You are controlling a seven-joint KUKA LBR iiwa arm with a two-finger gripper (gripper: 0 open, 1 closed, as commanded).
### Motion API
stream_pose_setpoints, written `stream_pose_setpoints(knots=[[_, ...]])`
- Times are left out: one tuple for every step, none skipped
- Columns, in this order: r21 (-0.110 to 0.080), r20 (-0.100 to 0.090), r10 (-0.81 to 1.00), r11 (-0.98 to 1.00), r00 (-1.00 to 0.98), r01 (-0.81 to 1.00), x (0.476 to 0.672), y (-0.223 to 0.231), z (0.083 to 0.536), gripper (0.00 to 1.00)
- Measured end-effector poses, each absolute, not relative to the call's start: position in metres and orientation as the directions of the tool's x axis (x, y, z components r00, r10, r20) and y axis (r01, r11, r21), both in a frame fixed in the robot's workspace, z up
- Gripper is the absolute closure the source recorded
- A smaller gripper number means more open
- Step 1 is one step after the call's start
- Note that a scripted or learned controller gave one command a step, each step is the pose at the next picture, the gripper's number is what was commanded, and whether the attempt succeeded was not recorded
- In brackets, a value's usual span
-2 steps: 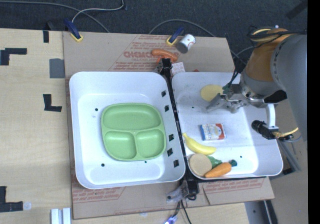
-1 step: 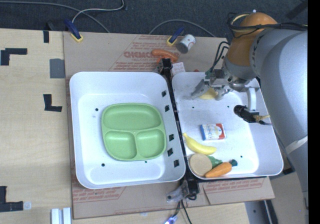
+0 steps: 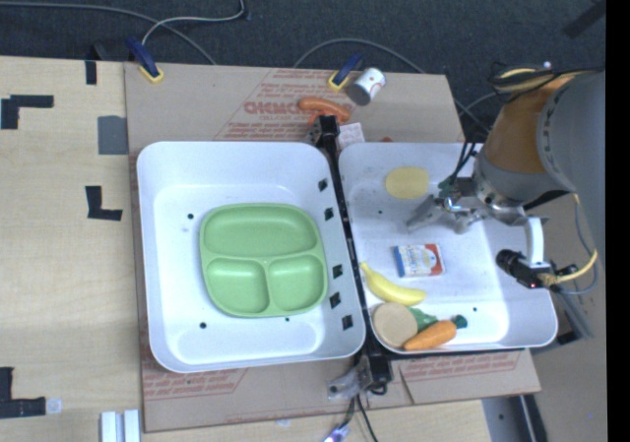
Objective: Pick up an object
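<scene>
While above the right bin (image 3: 512,327), gripper (image 3: 440,214) (fingers spread, nothing between) near yellow disc (image 3: 407,181).

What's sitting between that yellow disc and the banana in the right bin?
In the camera view, a small card packet lies between the yellow disc and the banana, nearer the banana.

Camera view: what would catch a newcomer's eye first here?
The green divided plate lying alone in the left bin stands out most. Next comes the grey arm with its orange band, reaching in from the right so that its claw hangs over the right bin. There a banana, a carrot and a small card lie near the front.
</scene>
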State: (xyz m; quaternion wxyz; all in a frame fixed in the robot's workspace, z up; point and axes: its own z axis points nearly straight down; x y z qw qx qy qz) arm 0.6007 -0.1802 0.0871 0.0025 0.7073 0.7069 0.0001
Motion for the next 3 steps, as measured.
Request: stream_pose_setpoints(knots=[[0.004, 0.000, 1.000, 0.003, -0.003, 1.000, 0.670, -0.134, 0.086, 0.00], [0.003, -0.003, 1.000, 0.000, 0.000, 1.000, 0.603, -0.168, 0.087, 0.00], [0.006, -0.003, 1.000, 0.001, -0.001, 1.000, 0.558, -0.183, 0.087, 0.00]])
